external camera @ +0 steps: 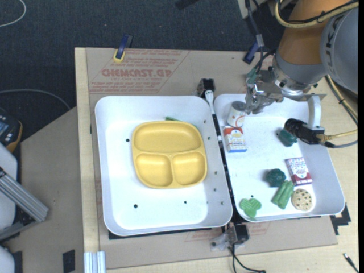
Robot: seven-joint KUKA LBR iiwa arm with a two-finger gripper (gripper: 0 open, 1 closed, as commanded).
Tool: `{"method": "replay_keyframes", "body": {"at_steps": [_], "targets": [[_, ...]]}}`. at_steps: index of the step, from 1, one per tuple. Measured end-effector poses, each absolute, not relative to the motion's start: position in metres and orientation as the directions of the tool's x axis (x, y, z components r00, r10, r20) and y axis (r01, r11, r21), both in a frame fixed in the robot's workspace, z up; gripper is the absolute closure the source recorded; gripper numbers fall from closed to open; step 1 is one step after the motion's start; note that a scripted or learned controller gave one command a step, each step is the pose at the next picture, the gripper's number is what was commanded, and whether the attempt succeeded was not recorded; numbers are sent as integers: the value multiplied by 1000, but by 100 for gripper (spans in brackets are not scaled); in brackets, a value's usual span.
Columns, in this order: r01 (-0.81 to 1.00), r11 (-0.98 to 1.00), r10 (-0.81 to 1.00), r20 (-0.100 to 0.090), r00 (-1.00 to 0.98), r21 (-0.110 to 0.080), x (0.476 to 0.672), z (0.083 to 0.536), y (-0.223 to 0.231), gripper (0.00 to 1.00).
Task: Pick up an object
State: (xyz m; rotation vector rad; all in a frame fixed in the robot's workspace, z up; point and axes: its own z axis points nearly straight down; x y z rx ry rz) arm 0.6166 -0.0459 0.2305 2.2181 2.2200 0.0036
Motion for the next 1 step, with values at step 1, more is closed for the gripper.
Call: {"method": "replay_keyframes", "body": {"at_steps": [1], "targets": [[1000,-2,1000,0,2,-4,607,216,-58,100]]}}
